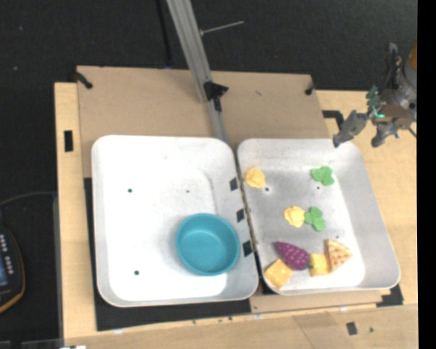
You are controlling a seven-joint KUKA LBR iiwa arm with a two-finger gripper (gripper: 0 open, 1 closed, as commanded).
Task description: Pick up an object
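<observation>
Gripper (363, 131) above the right bin's (374, 217) far corner, fingers (346, 131) spread apart and empty, blue bowl (207, 243) in the left bin (131, 173), toy foods scattered in the right bin

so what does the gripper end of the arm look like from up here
The gripper is a small, dark grey metal assembly at the view's right edge, above the right bin's far corner. Two dark prongs splay out from a cluttered grey body, with a teal-green accent near the middle. A sliver of orange shows just above it, and thin wiry bits stick up from the top. Finer markings are too small to read.
</observation>
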